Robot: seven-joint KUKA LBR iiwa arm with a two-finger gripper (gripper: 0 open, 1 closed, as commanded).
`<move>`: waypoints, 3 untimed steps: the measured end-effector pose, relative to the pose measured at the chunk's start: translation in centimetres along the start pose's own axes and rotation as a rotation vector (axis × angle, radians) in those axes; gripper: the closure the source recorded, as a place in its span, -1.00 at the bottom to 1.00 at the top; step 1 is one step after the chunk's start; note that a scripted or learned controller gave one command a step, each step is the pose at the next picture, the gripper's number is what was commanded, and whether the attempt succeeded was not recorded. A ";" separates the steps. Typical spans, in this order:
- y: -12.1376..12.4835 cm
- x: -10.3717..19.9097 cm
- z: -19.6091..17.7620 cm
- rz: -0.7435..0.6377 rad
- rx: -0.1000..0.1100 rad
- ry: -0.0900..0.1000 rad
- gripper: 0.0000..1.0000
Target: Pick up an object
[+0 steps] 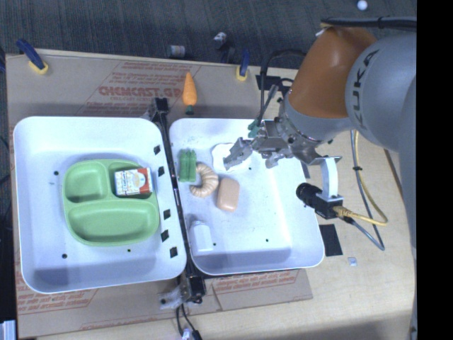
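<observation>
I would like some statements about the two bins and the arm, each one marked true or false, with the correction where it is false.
1. The green divided tray lies in the left bin. True.
2. A small carton sits in one compartment of the green divided tray. True.
3. The orange carrot lies inside the right bin. False: it lies on the cardboard behind the bins, outside both.
4. The gripper is over the left bin. False: it is over the right bin, near its back part.
5. The tan block is next to the ring-shaped pastry in the right bin. True.
6. The green object is held by the gripper. False: it lies on the right bin's floor near the left wall.
</observation>
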State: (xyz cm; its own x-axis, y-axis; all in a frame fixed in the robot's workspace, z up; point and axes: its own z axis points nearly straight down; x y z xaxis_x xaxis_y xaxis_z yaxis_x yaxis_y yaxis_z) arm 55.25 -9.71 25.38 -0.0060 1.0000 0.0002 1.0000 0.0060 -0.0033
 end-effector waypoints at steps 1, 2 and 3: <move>2.5 10.1 2.4 -0.004 0.000 -0.001 -1.00; -3.8 4.5 6.3 0.001 0.001 -0.002 -1.00; -3.7 4.6 5.2 -0.007 -0.001 -0.002 1.00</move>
State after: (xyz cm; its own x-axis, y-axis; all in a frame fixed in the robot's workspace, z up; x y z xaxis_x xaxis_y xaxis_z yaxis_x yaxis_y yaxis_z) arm 51.52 -5.17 20.19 -0.0134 0.9999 -0.0019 0.9999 0.0134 -0.0026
